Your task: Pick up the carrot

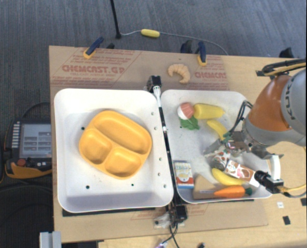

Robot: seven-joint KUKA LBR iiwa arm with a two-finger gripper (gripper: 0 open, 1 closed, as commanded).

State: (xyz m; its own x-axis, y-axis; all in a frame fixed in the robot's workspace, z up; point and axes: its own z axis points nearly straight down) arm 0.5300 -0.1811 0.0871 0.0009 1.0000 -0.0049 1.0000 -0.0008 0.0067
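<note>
Carrot (229,192) lies flat along the near wall of the right bin (205,94), beside a banana (227,177). My gripper (230,148) hangs above the clutter (whether my grip is open, I cannot tell), so the wall will likely crowd my approach.
</note>
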